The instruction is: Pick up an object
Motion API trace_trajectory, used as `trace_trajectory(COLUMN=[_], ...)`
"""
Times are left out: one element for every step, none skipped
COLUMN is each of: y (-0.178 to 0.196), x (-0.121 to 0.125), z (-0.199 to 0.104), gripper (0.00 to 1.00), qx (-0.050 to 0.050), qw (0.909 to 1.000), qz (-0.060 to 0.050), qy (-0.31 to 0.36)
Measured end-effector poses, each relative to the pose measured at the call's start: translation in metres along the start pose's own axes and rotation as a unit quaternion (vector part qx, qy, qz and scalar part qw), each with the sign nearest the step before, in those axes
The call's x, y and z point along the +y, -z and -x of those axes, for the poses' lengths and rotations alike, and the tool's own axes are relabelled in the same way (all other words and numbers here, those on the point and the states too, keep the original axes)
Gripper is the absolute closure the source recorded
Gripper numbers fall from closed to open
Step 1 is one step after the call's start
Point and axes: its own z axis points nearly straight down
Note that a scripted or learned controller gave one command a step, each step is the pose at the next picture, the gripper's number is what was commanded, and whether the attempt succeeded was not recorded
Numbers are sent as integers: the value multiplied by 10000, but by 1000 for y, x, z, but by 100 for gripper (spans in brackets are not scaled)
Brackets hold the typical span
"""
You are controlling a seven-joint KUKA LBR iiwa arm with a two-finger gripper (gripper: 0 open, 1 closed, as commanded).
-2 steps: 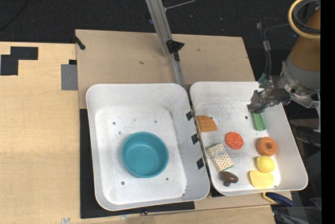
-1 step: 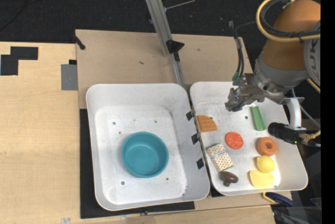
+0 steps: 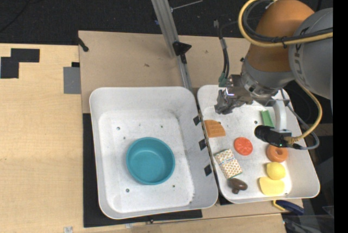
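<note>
The pale wooden worktop (image 3: 38,134) carries a few dark rectangular patches at its far left. Beyond its back edge the floor is dark, with loose cables in the corner. The left bin (image 3: 109,97) holds one teal bowl (image 3: 150,159), sitting upright near the bin's middle. An aluminium strut (image 3: 163,8) slants down to the gap between the two bins.

The right bin (image 3: 247,117) is crowded. An orange-brown slab (image 3: 214,128) lies by its left wall, with a patterned packet (image 3: 228,163) and a small brown lump (image 3: 237,185) nearer the camera. Further right are a red-orange disc (image 3: 243,146), a green piece (image 3: 266,117), an orange ring (image 3: 277,153), a yellow ball (image 3: 275,170) and a yellow block (image 3: 271,185).

The tool (image 3: 224,104) hangs over the bin's far left corner, just beyond the slab and apart from it. I cannot tell how far open it is, and nothing shows in its hold.

The likeliest target is probably the slab. It lies flat and close to the wall, so the tool may strike the rim or slide across the slab's top without gripping. A push could also shove it into the packet.
</note>
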Motion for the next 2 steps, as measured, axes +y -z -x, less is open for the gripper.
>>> trace_trajectory(y=[2, 0], x=[18, 29], z=[-56, -103], gripper=[100, 100], qx=[-4, -4], qw=[10000, 10000], qz=[7, 8], qy=[0, -4])
